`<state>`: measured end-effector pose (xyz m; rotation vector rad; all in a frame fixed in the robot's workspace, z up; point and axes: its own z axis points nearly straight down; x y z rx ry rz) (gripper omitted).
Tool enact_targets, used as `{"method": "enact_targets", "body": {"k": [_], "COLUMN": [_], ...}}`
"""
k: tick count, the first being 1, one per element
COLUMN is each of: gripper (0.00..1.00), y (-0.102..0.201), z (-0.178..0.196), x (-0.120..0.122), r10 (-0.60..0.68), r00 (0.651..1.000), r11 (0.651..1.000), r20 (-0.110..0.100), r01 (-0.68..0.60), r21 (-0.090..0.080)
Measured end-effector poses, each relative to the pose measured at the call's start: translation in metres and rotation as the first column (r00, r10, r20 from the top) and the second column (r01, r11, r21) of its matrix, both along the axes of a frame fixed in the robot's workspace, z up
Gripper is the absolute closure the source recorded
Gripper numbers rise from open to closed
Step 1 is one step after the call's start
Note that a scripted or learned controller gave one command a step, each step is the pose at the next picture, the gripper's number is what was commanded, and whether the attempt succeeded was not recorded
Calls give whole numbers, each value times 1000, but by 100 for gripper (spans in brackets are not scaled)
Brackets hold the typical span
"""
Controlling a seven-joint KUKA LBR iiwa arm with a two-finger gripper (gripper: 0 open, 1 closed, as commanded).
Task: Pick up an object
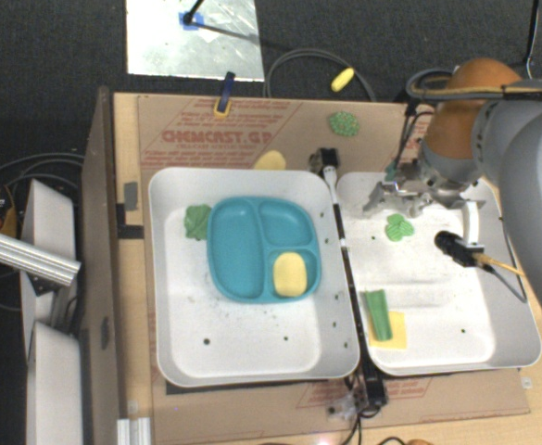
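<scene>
My gripper (pixel 398 202) hangs over the far left part of the right bin (pixel 493 341), its silver fingers (pixel 372 199) spread open with nothing between them. A small green leafy piece (pixel 399 227) lies on the bin floor just in front of and below it, apart from the gripper. Near the front left of the same bin rests a green and yellow sponge (pixel 382 318). The left bin (pixel 243 355) bears a teal divided plate (pixel 252 247) with a yellow lump (pixel 290 273) in its near right compartment. Beside the plate's far left corner lies a green leafy piece (pixel 196 221).
The ridge between the two bins (pixel 342 248) runs just left of the gripper. On the cardboard behind the bins lie a yellow piece (pixel 271 161), a green round piece (pixel 345 123) and a yellow peg (pixel 343 80). The grey arm (pixel 530 156) overhangs the right bin's far right.
</scene>
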<state>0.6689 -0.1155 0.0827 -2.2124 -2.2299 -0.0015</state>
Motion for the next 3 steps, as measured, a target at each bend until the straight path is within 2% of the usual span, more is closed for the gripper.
{"method": "enact_targets", "body": {"k": [1,2,3], "gripper": [0,0,0], "y": [-2,-48,-16], "z": [2,40,0], "x": [-17,1,-16], "r10": [-7,-9,-3], "r00": [1000,1000,1000], "r11": [1000,1000,1000], "r20": [0,7,-1], "r01": [7,9,3], "r21": [-2,-4,0]}}
